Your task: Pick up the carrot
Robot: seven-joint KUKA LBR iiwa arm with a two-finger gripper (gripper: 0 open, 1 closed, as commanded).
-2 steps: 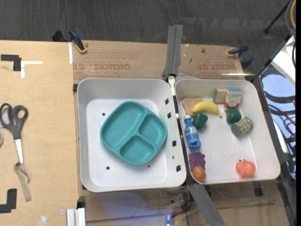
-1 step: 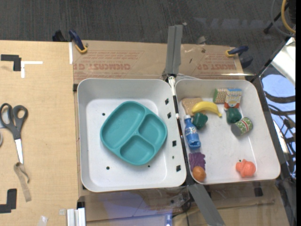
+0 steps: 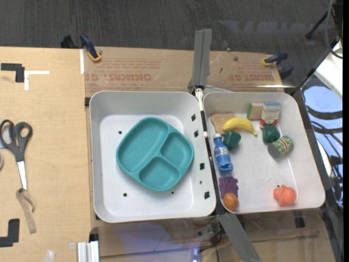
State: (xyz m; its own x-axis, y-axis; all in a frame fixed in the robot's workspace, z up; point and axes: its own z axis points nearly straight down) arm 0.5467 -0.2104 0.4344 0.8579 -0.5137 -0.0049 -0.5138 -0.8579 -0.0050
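Two white bins sit side by side on a tabletop (image 3: 43, 146); the right bin (image 3: 305, 146) holds small toy foods, and the carrot (image 3: 231, 201), as best I can judge, is the small orange piece in that bin's near-left corner, touching a purple toy (image 3: 228, 185) and close to the wall. A clean pick calls for a descent from straight above, clear of the purple toy and the wall, and no mix-up with the orange-pink toy (image 3: 284, 195) well apart on the right. The arm's pose and the gripper's state cannot be told here.
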